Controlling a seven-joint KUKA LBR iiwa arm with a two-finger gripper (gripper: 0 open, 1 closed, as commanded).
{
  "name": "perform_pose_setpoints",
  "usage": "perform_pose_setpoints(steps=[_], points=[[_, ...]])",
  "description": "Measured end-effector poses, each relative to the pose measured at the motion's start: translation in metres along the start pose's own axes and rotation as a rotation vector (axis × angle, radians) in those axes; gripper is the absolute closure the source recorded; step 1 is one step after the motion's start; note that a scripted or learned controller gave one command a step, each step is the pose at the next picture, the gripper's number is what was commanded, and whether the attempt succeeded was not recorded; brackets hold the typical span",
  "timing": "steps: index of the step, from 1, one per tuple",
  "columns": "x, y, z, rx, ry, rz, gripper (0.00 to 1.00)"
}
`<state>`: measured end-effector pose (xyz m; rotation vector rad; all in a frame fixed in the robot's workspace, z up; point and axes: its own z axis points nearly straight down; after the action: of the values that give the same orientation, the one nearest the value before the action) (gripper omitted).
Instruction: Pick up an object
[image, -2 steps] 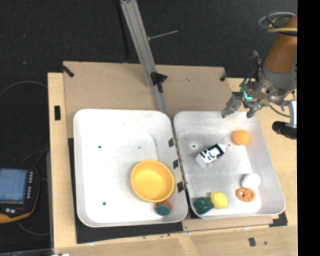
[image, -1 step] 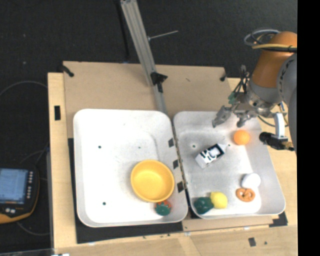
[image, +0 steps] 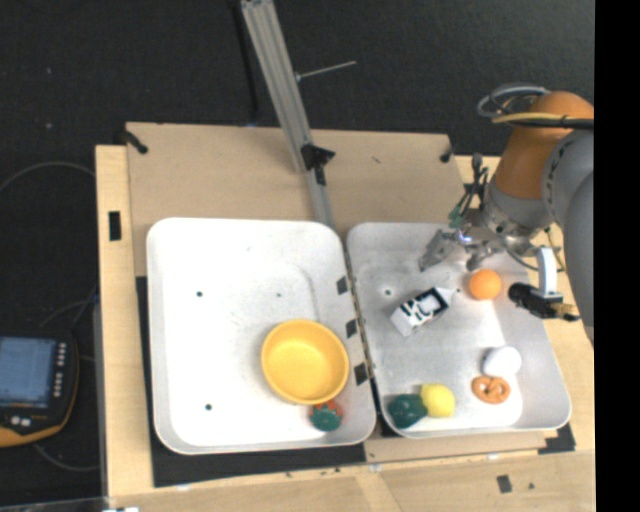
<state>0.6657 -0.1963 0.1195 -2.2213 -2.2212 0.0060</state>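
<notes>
A robot arm (image: 530, 170) reaches in from the right, its gripper (image: 455, 250) poised over the far end of the right bin (image: 385, 250).

The two metal fingers (image: 432, 252) are spread apart with nothing between them, just above the bin floor and close beside an orange ball (image: 484, 285). In the same bin, a black-and-white box (image: 420, 309) lies near the middle, a white ball (image: 501, 360) and an orange ring-shaped piece (image: 491, 389) sit toward the near right corner, and a yellow lump (image: 437, 400) touches a dark green object (image: 406, 408) along the near wall. In the left bin (image: 200, 260), a yellow bowl (image: 304, 360) stands upright, with a small green and red item (image: 326, 416) just beside it.
</notes>
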Motion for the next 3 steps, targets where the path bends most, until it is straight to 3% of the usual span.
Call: perform_pose_setpoints(steps=[1, 2, 3], points=[[-0.002, 0.000, 0.019, -0.002, -0.001, 0.000, 0.00], [-0.003, 0.001, 0.006, -0.007, -0.005, -0.003, 1.00], [-0.004, 0.001, -0.060, -0.011, 0.001, 0.000, 1.00]])
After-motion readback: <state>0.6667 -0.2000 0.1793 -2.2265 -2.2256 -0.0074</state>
